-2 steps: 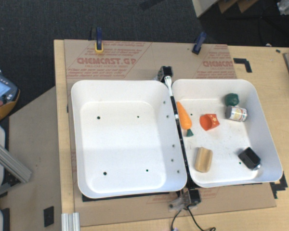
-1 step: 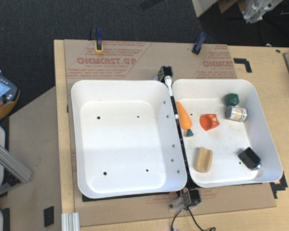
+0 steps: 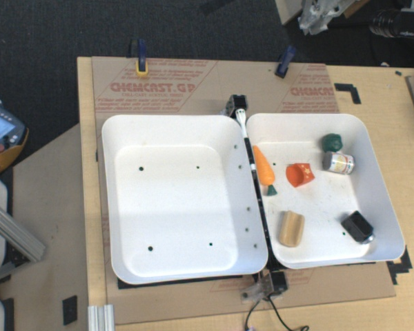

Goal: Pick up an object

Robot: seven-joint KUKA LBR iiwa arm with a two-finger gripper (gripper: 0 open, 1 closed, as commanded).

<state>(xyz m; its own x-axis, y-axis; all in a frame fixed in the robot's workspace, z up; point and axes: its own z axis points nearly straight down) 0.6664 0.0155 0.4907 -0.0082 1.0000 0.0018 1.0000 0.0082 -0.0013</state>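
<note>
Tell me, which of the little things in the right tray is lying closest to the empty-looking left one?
The orange carrot. It lies along the right bin's left wall, beside the divider; the red cup, tan block and the others sit farther right.

Carrot (image 3: 263, 165), orange cup (image 3: 299, 175), tan block (image 3: 291, 228) lie in right bin (image 3: 379, 185)

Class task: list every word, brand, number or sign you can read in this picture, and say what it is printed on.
"CHEMCAST GP", red print on the brown protective sheet behind the left bin.
The same red print repeats behind the right bin, too blurred to read fully.
Label on the small can: too small to read.
</note>
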